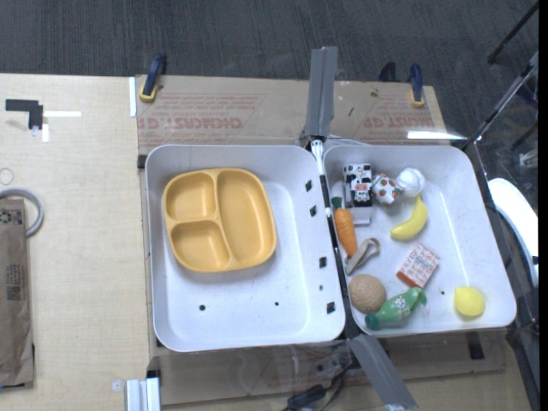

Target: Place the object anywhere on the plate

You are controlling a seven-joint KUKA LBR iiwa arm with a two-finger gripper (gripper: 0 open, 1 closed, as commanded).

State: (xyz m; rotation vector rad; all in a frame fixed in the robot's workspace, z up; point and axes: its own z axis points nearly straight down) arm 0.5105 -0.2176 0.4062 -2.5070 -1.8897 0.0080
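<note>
Right bin (492, 255): carrot (344, 231), banana (411, 219), ball (367, 293), crowded together. Plate (220, 219): left bin. Risk: neighbours snagged; carrot, seemingly against the wall, slips.

red print ran across the cardboard sheet (257, 110) behind the bins, seen upside down; it seemed to read "chemcat", though the letters were too blurred to be sure. small dark print on the brown paper bag (14, 289) was illegible.

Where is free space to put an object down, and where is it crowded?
Free: all three compartments of the yellow plate, and the left bin floor below and right of it. Crowded: the right bin's left half, around the carrot and banana.
</note>
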